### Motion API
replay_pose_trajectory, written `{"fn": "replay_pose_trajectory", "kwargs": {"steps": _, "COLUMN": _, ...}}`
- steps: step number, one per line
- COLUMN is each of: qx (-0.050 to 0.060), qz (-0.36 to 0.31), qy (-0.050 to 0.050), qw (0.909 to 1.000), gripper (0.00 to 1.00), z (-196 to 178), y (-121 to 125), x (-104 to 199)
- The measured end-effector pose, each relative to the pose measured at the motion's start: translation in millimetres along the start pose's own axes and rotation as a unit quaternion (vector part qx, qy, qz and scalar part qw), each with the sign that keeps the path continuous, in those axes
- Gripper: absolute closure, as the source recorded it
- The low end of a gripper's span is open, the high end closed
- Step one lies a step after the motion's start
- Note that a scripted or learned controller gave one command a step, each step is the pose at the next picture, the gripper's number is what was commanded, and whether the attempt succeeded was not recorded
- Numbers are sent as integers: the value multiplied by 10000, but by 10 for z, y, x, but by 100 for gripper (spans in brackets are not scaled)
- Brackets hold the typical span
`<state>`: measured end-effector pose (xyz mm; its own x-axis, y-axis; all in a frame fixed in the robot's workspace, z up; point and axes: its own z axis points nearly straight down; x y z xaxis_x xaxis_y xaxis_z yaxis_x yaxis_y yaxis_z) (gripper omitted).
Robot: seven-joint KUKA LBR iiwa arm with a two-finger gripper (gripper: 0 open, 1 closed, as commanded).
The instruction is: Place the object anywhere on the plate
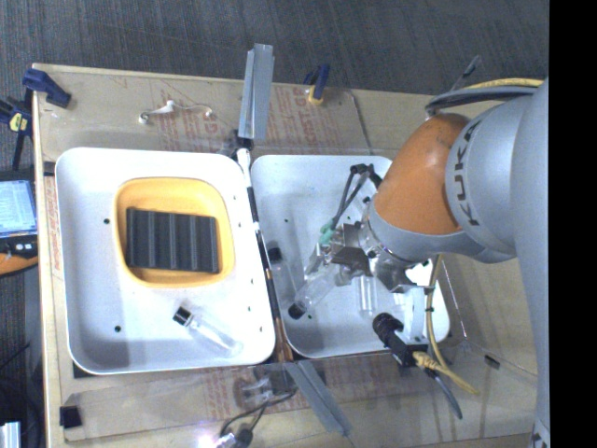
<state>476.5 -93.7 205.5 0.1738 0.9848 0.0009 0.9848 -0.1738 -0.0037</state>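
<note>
Currently my tool [347, 261] is low inside the right bin [308, 180], under my grey wrist and its orange band. How its grasping parts are set I cannot tell, since the wrist hides most of them. A clear tube with a dark cap [312, 295] lies tilted on the bin floor just beside the tool, its cap toward the bin's near left corner; whether I touch it I cannot tell. The yellow plate [173, 191] sits in the left bin [79, 250], carrying a black ridged block [173, 240]. Another clear tube [203, 328] lies on the left bin's floor near the plate. Both bins rest on the tabletop [121, 96].
</note>
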Motion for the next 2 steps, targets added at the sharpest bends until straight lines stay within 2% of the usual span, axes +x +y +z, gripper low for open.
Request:
{"fn": "replay_pose_trajectory", "kwargs": {"steps": 1, "qx": -8, "qz": -935, "qy": -16, "qw": 9956, "gripper": 100, "z": 145, "y": 819, "x": 697}}
{"fn": "replay_pose_trajectory", "kwargs": {"steps": 2, "qx": -4, "qz": -939, "qy": -10, "qw": 9956, "gripper": 0, "z": 147, "y": 816, "x": 704}}
